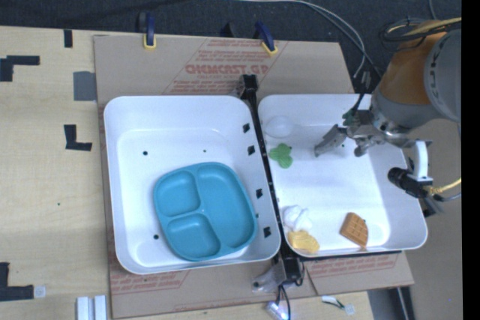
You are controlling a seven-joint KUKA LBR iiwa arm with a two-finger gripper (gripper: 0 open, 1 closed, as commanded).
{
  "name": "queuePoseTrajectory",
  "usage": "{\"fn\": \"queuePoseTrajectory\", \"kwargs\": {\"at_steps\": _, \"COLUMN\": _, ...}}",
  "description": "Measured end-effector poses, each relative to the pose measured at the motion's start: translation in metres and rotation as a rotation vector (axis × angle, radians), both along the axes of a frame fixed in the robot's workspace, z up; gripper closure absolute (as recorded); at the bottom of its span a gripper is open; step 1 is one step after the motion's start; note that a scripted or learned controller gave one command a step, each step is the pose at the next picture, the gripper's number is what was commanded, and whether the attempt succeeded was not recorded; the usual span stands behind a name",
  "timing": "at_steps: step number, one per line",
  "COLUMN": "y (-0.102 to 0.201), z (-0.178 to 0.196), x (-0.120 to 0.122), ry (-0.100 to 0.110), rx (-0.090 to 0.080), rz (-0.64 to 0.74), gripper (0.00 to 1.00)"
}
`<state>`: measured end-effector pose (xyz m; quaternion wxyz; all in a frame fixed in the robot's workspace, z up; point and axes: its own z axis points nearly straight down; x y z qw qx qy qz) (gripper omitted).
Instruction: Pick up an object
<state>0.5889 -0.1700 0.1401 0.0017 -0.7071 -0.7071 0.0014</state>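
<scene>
Currently green object (281,155) lies left of open end effector (343,145), apart.

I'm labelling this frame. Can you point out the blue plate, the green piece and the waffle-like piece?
Blue plate (204,210): camera view, divider ridge at its middle.
Green piece (281,155): camera view, its centre.
Waffle-like piece (355,228): camera view, its top face.

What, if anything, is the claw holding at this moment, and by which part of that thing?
Nothing. The claw hangs open above the right bin with nothing between its fingers; the green piece lies apart from it.
</scene>
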Motion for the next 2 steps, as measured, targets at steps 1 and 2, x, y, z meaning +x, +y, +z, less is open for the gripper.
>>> {"fn": "queuePoseTrajectory", "kwargs": {"at_steps": 1, "y": 0.001, "z": -0.053, "x": -0.001, "ry": 0.000, "rx": 0.000, "rz": 0.001, "gripper": 0.00}}
{"fn": "queuePoseTrajectory", "kwargs": {"at_steps": 2, "y": 0.001, "z": -0.040, "x": 0.000, "ry": -0.004, "rx": 0.000, "rz": 0.001, "gripper": 1.00}}
